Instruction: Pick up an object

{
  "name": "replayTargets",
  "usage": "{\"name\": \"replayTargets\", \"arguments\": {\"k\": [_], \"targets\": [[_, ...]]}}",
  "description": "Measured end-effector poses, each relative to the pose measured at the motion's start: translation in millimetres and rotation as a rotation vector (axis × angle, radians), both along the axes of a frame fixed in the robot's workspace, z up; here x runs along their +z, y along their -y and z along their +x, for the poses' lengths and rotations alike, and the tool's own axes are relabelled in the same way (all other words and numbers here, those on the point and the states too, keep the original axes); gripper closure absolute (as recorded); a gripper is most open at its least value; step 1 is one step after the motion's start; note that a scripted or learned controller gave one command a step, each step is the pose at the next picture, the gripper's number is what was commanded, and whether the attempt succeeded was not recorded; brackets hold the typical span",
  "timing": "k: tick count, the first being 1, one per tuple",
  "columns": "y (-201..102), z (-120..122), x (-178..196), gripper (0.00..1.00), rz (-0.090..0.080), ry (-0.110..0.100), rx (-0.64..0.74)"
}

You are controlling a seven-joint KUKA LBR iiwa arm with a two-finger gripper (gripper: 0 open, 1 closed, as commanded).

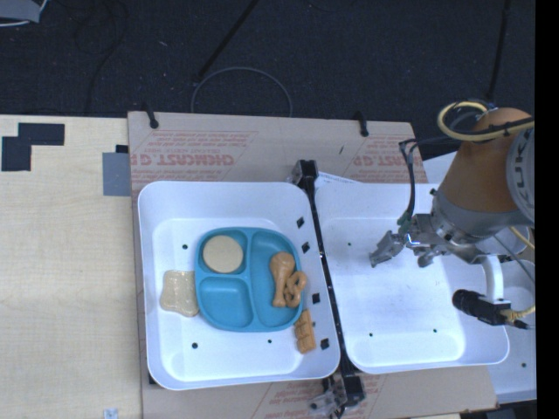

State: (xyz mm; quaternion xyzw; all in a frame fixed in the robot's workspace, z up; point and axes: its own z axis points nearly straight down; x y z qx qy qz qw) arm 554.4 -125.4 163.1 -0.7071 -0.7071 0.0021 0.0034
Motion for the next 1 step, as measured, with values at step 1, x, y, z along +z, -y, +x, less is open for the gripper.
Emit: {"name": "replayTargets", "arguments": {"k": [1], "targets": [[-4.6,3.4,-45.0,0.0,0.0,0.0,-0.002]]}}
